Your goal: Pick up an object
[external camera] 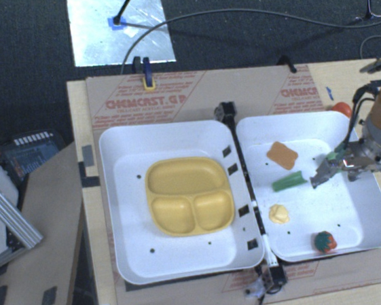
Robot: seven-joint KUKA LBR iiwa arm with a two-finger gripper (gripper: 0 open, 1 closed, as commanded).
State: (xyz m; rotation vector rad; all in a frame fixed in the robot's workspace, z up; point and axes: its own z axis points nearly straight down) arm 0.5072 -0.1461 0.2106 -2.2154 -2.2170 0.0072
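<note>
Your gripper (318, 176) hangs low over the right bin (372, 220); can't tell its state. Green piece (288, 182) lies just left of its tip, orange slab (282, 155) farther back, pale yellow lump (278, 213) nearer, red-green ball (324, 240) at near edge. Left bin (125, 210) w/ yellow divided tray (188, 195).

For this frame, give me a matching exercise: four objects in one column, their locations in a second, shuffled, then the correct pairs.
Objects:
1. yellow divided tray
2. orange flat piece
3. green stick
4. red-and-green ball

Places:
A. right bin, near front edge
B. left bin, middle
C. right bin, just left of the pincer
D. right bin, toward the back

Pairs: 1-B, 2-D, 3-C, 4-A
</note>
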